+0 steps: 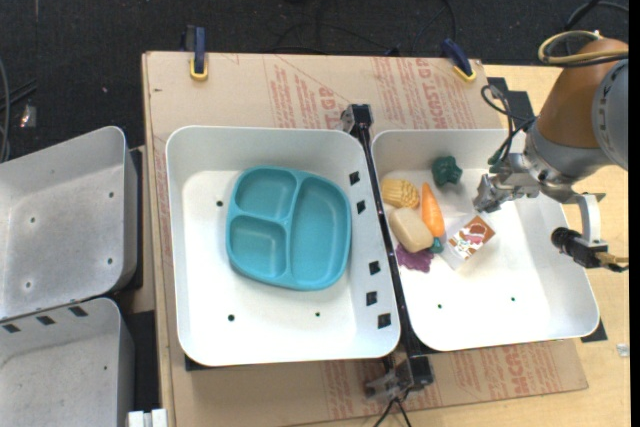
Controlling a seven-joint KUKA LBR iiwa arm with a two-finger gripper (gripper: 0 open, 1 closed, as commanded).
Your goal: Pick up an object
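The right bin holds a cluster of small objects near its left wall: a dark green toy, a yellow corn piece, an orange carrot, a tan block, a purple piece and a red-and-white packet. My gripper hangs over the right bin, just up and to the right of the packet and right of the green toy. Nothing shows between its fingers.
The left bin carries a teal divided plate. A black divider with clamps runs between the bins. Grey trays lie off the bench at the left. Cables cross the dark floor behind.
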